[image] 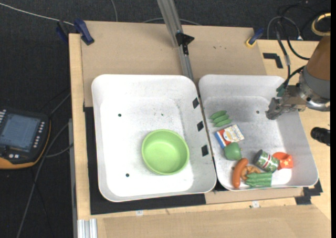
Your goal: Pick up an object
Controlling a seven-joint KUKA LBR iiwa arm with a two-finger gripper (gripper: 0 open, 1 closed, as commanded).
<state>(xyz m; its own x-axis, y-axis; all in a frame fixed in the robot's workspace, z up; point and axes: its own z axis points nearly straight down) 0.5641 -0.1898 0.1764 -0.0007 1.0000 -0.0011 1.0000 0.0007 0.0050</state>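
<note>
The right bin [247, 91] holds several small items: a green pea pod [220, 118], a small white packet with red and blue print [229, 135], a green round fruit [232, 151], an orange sausage-shaped piece [239, 172], a dark can [266, 161], an orange-red piece [284, 160] and a green bumpy vegetable [259, 179]. My gripper [274, 110] hangs over the bin's right part, up and right of the items, with nothing visibly between its fingers. The left bin [113, 100] holds a light green bowl [165, 151].
A metal pole [170, 13] slants down to the gap between the bins. Black clips [200, 125] sit along the divide. A handheld pendant [21, 136] lies off the bench at left. Cables run behind the bench.
</note>
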